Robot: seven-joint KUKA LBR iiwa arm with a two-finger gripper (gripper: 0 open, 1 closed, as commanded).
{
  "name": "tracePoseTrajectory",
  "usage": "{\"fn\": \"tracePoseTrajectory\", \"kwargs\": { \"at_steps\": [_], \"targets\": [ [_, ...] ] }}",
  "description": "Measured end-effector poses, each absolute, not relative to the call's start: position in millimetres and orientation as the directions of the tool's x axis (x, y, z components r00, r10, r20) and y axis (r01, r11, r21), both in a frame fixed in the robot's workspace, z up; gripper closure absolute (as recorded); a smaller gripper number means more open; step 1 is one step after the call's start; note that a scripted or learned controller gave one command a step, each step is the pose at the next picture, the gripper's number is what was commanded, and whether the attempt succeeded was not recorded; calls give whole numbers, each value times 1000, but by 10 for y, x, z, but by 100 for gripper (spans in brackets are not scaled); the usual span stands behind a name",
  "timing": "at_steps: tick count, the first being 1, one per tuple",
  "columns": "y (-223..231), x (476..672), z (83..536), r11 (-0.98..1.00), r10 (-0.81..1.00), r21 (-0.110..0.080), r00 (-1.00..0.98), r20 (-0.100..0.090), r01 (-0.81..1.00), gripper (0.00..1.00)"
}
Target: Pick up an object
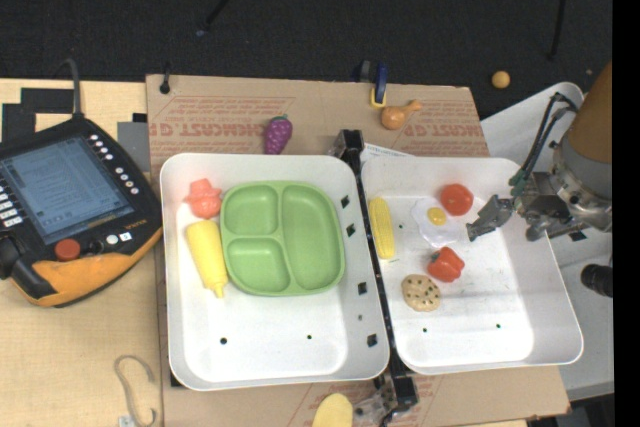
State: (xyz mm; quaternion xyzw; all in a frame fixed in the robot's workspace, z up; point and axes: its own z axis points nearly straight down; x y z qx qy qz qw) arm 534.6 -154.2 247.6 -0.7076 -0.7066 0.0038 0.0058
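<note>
Two white bins are seen at frame centre. The right bin (545, 340) contains a corn cob (381, 227), tomato (457, 199), fried egg (436, 216), red pepper (446, 264) and cookie (421, 292). The gripper (505, 217) is positioned at right of frame, just beside the tomato; its fingers are seen spread, with nothing between them. The left bin (260, 345) contains a green plate (281, 239).

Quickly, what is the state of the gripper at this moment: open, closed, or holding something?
Gripper: over the right bin, fingers apart, so open; nothing between them.
</note>
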Motion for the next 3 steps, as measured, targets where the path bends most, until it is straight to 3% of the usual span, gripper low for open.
{"fn": "tracePoseTrajectory", "kwargs": {
  "at_steps": [1,2,3],
  "targets": [
    [-1545,5368,2540,0,1000,-1,0,0,1000,0],
    [-1599,5423,2045,1,1000,-6,-1,2,1000,0],
    [-1490,5349,1506,3,1000,-7,-3,3,1000,0]
  ]
}}
